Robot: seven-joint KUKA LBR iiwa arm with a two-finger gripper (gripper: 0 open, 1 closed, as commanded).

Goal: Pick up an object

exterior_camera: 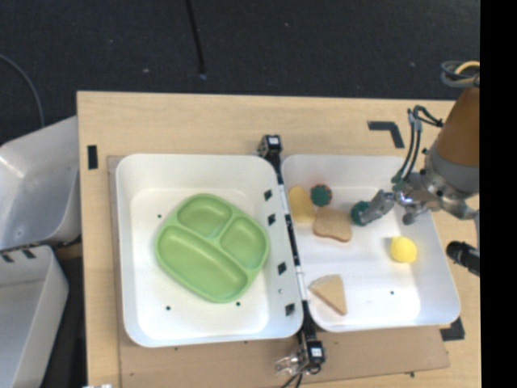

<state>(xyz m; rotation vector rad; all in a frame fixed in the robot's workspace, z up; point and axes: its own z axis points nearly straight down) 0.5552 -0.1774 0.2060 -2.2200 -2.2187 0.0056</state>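
Claw, grip state unclear, over shallow white right bin on pale wooden bench; round yellow ball nearby.

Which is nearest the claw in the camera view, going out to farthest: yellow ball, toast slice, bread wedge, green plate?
From the claw:
1. Toast slice, just to its left in the right bin.
2. Yellow ball, below it and to the right; only slightly farther than the toast.
3. Bread wedge, near the right bin's front edge.
4. Green plate, in the left bin.
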